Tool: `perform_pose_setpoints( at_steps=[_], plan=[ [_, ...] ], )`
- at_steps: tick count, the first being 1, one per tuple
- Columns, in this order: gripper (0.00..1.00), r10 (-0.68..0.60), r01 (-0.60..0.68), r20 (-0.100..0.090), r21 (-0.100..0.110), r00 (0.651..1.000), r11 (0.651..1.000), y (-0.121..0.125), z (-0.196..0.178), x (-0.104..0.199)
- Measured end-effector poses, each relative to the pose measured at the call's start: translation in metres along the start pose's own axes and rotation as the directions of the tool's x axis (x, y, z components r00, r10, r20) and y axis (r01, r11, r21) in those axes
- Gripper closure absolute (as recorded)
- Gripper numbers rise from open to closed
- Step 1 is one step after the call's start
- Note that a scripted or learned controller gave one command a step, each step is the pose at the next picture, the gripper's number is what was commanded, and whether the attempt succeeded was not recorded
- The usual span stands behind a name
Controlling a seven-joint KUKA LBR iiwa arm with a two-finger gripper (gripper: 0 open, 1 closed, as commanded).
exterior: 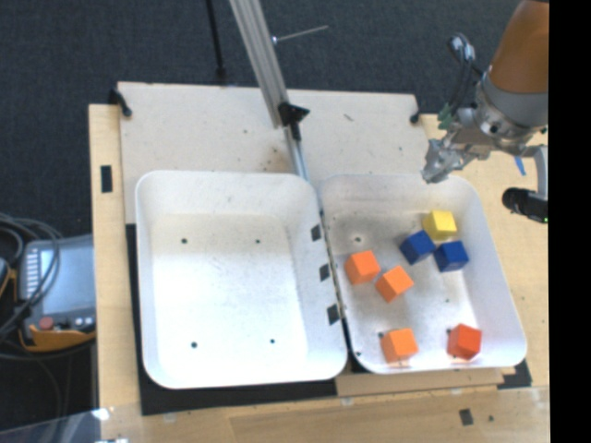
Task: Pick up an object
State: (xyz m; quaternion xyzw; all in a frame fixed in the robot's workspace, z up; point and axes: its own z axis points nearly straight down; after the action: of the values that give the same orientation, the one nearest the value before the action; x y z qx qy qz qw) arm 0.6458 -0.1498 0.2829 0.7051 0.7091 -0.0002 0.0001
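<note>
A silver metal pole (pixel 261 53) leans over the tan counter (pixel 212 123), and a small grey box with an orange bottom (pixel 57 293) sits beside black cables (pixel 14 238) on the left.

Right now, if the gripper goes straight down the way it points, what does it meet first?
The gripper hangs over the far rim of the right bin. Going straight down, it would probably meet that rim or bare floor beside it, short of the yellow cube. Depth is unclear.
</note>
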Motion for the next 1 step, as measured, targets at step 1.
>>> perform_pose_setpoints(
  at_steps=[1],
  plan=[
    [1.00, 0.000, 0.000, -0.001, 0.000, 1.000, 1.000, 0.0009, -0.0018, 0.0447]
  ],
)
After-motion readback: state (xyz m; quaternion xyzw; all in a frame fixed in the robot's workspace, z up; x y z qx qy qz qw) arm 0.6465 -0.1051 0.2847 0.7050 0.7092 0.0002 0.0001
